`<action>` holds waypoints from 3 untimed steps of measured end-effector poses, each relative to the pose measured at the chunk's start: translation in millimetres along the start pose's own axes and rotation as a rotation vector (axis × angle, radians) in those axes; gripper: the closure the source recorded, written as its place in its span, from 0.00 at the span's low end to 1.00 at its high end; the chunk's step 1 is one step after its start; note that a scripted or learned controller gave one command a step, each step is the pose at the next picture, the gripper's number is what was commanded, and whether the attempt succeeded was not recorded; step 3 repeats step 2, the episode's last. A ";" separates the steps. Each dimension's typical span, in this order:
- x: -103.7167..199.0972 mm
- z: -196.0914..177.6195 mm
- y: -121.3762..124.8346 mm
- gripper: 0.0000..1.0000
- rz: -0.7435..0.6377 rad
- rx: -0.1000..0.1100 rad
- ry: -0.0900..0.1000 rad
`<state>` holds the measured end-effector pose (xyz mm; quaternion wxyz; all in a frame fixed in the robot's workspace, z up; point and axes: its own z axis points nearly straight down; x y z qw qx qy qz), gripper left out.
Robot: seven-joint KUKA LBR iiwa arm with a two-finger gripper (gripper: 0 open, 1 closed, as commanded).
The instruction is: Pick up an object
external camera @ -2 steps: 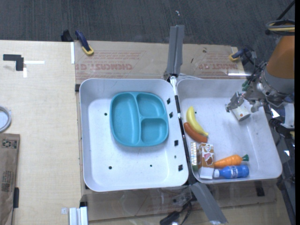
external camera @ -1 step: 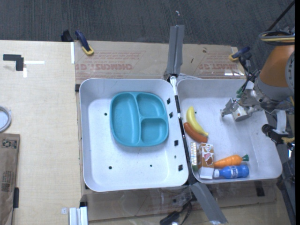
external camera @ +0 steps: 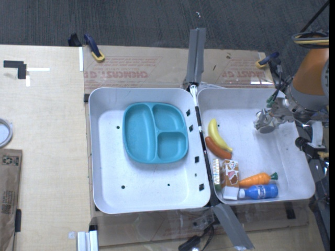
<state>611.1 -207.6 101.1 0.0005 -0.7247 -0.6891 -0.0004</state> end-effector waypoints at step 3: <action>-4.7 -84.0 -10.9 1.00 0.026 0.002 -0.003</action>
